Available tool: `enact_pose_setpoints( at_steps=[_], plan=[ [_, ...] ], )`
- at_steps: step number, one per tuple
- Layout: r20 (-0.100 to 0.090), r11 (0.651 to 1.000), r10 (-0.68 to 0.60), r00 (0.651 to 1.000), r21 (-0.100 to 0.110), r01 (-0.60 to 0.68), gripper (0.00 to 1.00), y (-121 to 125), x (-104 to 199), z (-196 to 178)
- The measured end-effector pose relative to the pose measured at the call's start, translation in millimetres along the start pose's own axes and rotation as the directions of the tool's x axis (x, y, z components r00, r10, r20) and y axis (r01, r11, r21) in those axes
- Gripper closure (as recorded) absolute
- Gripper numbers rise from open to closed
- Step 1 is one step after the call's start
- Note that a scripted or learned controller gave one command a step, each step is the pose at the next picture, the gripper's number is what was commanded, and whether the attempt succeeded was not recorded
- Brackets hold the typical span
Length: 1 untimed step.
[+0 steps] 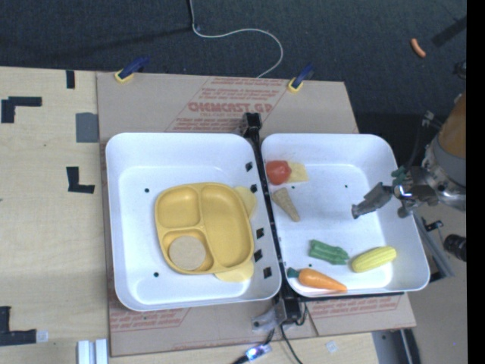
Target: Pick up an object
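In the left white plastic bin a yellow divided plastic tray lies flat in the middle. In the right white plastic bin, the toys lie scattered, probably to leave room around each: red tomato near the far left corner, green pepper, orange carrot and bumpy yellow corn cob along the near edge. The pincer hovers near the right edge; whether it is wide or narrow I cannot tell.

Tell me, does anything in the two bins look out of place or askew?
Mostly no. The yellow tray in the left bin lies slightly turned, covering a pale yellow piece that sticks out beneath it. The toy foods lie loose in the right bin.
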<state>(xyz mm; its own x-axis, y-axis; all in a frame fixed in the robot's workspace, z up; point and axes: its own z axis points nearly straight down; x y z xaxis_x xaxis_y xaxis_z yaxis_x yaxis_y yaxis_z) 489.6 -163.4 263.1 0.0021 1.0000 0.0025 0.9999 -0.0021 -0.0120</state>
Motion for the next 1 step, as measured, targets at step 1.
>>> enact_pose_setpoints(
  at_steps=[1],
  plan=[
    [0.003, 1.0, -0.003, 1.0, -0.01, 0.003, 0.0, 2.0, -0.1, -4.9]
  ],
)
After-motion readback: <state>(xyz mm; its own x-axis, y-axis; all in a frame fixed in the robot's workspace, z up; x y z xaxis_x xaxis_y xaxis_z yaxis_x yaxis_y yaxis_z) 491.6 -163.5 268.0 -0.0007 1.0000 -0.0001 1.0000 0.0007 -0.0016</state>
